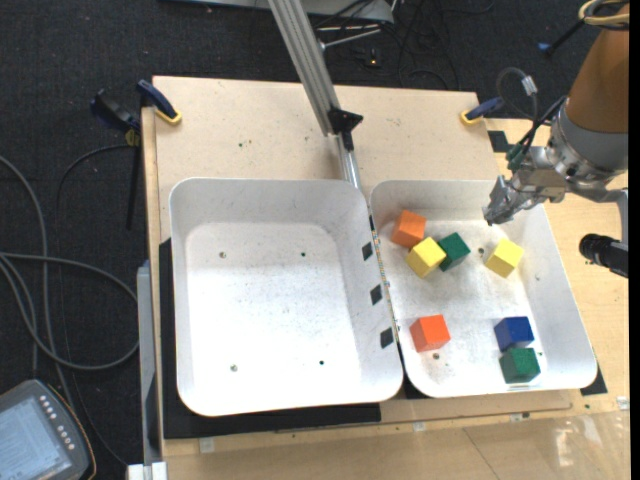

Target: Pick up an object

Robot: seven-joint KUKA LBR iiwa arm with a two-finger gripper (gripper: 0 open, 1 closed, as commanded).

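Nearest the camera, at 5 o'clock in the right bin (560, 298), a green cube (519, 365) sits touching a blue cube (513, 332) just behind it. At about 7 o'clock in the same bin, an orange cube (430, 332) lies alone, near the divider side.

Mid-bin: yellow cube (425, 257) and dark green cube (453, 250) touching, with a second orange cube (408, 228) pressed in at their 10 o'clock. Tight cluster, poor target imo.

Lone yellow cube (503, 258) at roughly 2 o'clock in the bin, apart from the cluster. That's the likely pick.

Claw (499, 211) hangs just above and behind it, near the bin's far right wall, nothing between the tips that I can see. Can't tell from this angle how wide it stands; tips blur into one dark wedge.

Key relation: lone yellow cube lies at about 6 o'clock from the claw, close. Judging by that, a short move toward the camera plus a descent should cover it. Cube sits rotated on the floor, corner toward the camera, so wrist yaw probably needs to match its faces. No real long axis on a cube.

Left bin (200, 268) is well away from the claw. Desk (250, 118) beyond both bins carries the clamp pole (310, 63).
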